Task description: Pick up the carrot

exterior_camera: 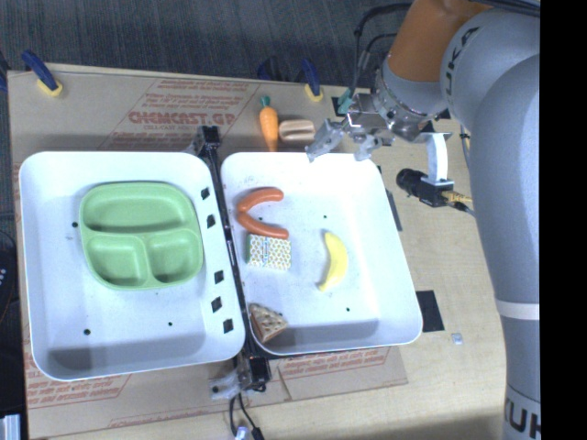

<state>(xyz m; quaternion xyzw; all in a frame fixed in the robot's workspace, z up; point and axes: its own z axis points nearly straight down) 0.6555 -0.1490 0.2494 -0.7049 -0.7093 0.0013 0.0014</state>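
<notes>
Oddly, the carrot (268, 125) lies outside both bins, on the cardboard (138, 117) just behind the right bin (394, 246), beside a small bun-like piece (295, 131). The gripper (343, 145) hangs over that bin's back rim, near the carrot, its fingers spread and holding nothing, probably ready for an approach. Red print on the cardboard reads roughly "CHEMCAST GP".

We note the carrot (268, 126) on the desk (165, 108) above the right bin (394, 246), beside a bun (295, 131); the gripper (344, 145) hovers upper right.
</notes>
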